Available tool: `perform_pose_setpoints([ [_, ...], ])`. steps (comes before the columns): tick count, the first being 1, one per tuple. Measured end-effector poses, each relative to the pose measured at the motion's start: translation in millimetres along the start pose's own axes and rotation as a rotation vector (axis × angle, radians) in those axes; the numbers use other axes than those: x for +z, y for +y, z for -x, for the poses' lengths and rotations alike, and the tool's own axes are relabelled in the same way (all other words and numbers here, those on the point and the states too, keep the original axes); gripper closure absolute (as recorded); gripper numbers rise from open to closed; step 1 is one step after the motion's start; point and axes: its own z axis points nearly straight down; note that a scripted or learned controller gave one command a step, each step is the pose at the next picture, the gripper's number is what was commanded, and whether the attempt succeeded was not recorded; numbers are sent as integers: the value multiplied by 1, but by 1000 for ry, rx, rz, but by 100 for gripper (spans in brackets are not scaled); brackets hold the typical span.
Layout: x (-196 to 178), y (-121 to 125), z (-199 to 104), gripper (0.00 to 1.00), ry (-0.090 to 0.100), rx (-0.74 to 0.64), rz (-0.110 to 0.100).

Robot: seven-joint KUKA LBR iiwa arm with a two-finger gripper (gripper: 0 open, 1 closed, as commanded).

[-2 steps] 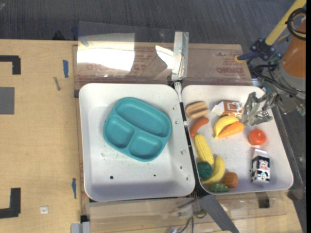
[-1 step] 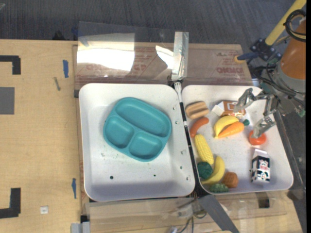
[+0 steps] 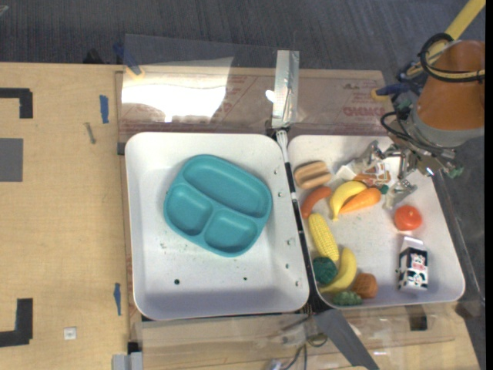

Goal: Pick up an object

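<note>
Half of broccoli (image 3: 324, 270) hidden under corn (image 3: 323, 236); end effector (image 3: 394, 177) blurred.

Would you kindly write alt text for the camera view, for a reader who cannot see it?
A grey and orange robot arm's gripper hovers over the right white bin, which holds toy food: corn, bananas, a carrot, a tomato and a milk carton. The left bin holds a teal divided plate.
</note>
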Motion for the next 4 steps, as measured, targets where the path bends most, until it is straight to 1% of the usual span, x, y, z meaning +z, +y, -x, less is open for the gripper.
perform_pose_setpoints([
  [1,8,24,5,0,-4,99,-6],
  [2,31,60,39,0,21,-2,22],
  [3,27,39,-78,0,29,86,19],
  [4,14,41,-70,100,14,80,15],
])
